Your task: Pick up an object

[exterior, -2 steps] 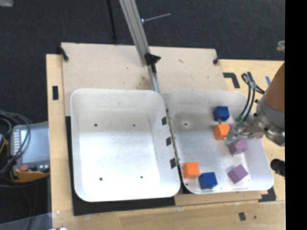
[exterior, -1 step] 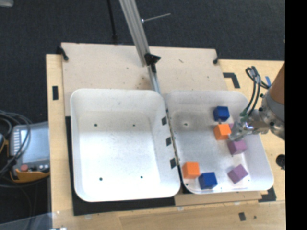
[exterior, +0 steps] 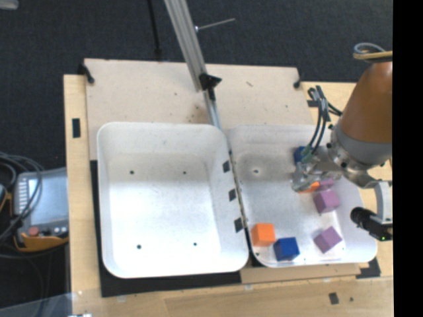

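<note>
My gripper (exterior: 305,179) hangs low over the right bin (exterior: 264,177), near its right side, under the grey and orange arm. A small orange object (exterior: 307,187) peeks out just beneath the gripper, and a blue object (exterior: 301,154) shows right behind it. A purple block (exterior: 326,200) lies just to the gripper's lower right. Near the bin's front edge sit an orange cube (exterior: 264,234), a blue cube (exterior: 286,248) and a second purple block (exterior: 327,239). Whether anything sits inside the gripper is hidden by the arm.
The left bin (exterior: 165,197) lies beside the right one, with a black-clipped divider between them. A slanted aluminium pole (exterior: 188,38) rises behind the bins. A control box with cables (exterior: 36,207) sits at the far left.
</note>
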Robot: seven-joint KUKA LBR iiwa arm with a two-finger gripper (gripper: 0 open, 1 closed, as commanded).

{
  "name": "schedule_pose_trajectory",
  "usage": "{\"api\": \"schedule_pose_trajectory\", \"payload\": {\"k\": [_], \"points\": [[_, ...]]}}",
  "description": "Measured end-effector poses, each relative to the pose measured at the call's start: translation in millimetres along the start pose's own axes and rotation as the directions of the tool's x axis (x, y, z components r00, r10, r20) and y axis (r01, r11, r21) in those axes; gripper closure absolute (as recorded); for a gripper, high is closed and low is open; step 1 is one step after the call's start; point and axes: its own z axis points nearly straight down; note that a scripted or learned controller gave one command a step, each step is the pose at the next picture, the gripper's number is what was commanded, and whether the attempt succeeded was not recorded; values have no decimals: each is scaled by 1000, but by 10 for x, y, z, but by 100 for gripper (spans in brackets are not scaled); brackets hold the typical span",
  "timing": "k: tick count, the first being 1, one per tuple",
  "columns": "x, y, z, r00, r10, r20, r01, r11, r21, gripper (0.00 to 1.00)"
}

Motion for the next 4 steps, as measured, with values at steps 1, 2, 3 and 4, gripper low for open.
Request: {"api": "schedule_pose_trajectory", "payload": {"k": [1,2,3,4], "points": [[498,147,142,1000,0,-1,0,1000,1,100],[939,398,186,1000,-1,0,1,1000,-3,100],[1459,504,99,1000,-2,-1,2,1000,-3,100],[1929,698,48,1000,-1,-1,1,1000,-3,100]]}}
